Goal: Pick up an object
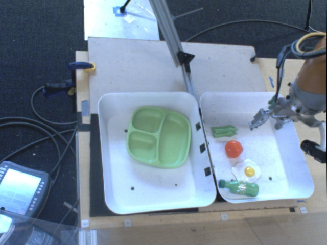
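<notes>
— What lies in the left bin (115, 188)?
— A green divided plate (159, 137), lying flat.
— And the right bin (291, 157)?
— A green pod-like piece (224, 131), an orange-red ball (234, 148), a fried egg toy (250, 171) and a green bottle (240, 187) on its side. The gripper (266, 117) hangs over the bin's far part, apart from them all.

arm (310, 93): grey body, orange band above wrist, yellow and black cables looped on top, small metal gripper (261, 118).

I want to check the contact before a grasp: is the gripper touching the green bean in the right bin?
Apart. The camera view shows bare white bin floor between the gripper and the green bean, which lies to its left.
</notes>
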Action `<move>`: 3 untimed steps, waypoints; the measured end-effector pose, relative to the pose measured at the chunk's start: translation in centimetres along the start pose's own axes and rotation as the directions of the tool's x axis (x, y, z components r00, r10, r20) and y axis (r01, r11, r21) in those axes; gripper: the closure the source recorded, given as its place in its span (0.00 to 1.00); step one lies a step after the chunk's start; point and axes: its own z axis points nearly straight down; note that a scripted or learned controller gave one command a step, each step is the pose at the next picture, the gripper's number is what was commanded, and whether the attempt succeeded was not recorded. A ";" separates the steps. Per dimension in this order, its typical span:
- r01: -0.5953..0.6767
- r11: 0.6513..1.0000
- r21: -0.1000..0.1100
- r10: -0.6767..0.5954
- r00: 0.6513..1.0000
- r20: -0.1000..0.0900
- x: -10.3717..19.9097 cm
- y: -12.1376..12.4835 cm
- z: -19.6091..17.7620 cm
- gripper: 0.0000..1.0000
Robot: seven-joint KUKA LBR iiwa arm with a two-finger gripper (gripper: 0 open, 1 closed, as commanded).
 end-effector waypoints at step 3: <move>-0.006 1.000 0.004 0.006 1.000 0.000 -0.9 -0.5 10.4 0.00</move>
